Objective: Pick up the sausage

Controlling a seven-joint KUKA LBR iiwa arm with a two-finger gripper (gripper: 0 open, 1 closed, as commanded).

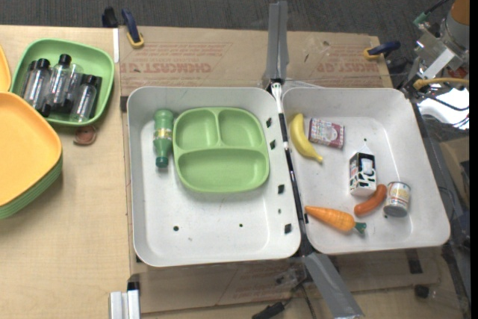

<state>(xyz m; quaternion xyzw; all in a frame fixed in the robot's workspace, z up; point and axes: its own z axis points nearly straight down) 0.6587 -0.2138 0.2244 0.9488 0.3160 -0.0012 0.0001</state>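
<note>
**Sausage lies in the right bin, arm at the upper right edge**

The sausage (370, 200) lies in the right bin (426, 235), at about 4 o'clock from the middle of this bin. It is tilted, and its upper end is beside the small milk carton (363, 173), which stands at 12 o'clock from it. A small can (397, 199) lies just beside the sausage at 3 o'clock. A carrot (334, 218) lies at 8 o'clock from the sausage, near but apart. A banana (302, 137) lies at the left side of the bin, and a pink packet (326, 132) is just at 3 o'clock from it.

The left bin (149, 235) holds a green divided plate (222, 149), with a green bottle (163, 137) lying at 9 o'clock from the plate.

The arm (452, 33) is at the upper right edge, at 2 o'clock from the right bin, well apart from the sausage. Whether the end effector is spread or pressed together, I cannot tell.

On the desk (67, 250), at far left, stand a green tray with dark vials (63, 82) and stacked orange plates (26, 160).
</note>
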